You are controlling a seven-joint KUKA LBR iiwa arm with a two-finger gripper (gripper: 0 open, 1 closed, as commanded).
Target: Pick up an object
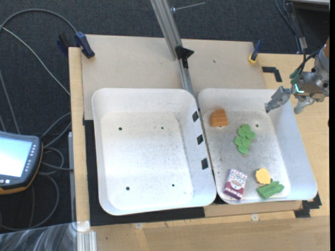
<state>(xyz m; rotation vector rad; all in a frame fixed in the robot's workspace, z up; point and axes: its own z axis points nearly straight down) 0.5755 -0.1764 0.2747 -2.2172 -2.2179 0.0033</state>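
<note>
My gripper [288, 105] hangs over the right bin's far right rim, its two fingers spread open with nothing between them. In the right bin [293, 140] lie an orange bread-like piece [219, 118] at the far left, a green bumpy toy [244, 138] in the middle, a small pink and white packet [236, 183] near the front, a yellow piece [263, 175] and a green pod-like toy [270, 189] at the front right. All objects lie to the left of and below the gripper.
The left bin [144, 148] sits beside the right one, separated by a ridge with black clips [199, 139]. A slanted metal pole [167, 25] crosses the back of the bench. Blue and yellow clamps [84, 43] hold the board's far corners.
</note>
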